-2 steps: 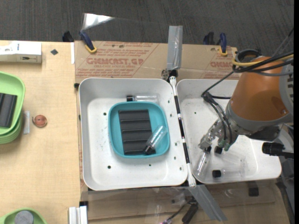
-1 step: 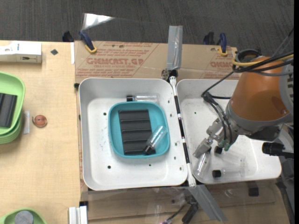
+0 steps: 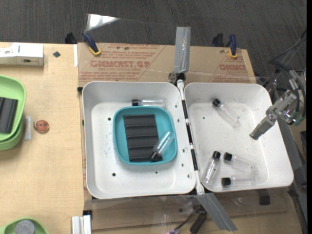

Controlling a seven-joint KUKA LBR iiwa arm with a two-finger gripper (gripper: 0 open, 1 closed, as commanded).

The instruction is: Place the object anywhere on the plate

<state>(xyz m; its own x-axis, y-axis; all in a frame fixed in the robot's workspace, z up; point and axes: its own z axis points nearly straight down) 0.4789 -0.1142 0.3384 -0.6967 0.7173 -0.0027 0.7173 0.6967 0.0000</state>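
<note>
A capped tube (image 3: pixel 235 181) lies along the right bin's (image 3: pixel 278 179) front edge, toward the plate (image 3: pixel 121 147) from the gripper (image 3: pixel 257 133) at the right edge. Whether the gripper holds anything, I cannot tell.

Stuff you can't fully see here

Left of the teal plate (image 3: pixel 145 136), the green tray (image 3: pixel 10 112) is chopped off by the edge; the gripper (image 3: pixel 261 129) is too blurry to read.

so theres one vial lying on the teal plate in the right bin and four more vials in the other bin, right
Nearly. The camera view shows the teal plate in the left bin, not the right one. One vial does lie on it. The right bin holds four vials, and a fifth lies in the left bin behind the plate.
</note>
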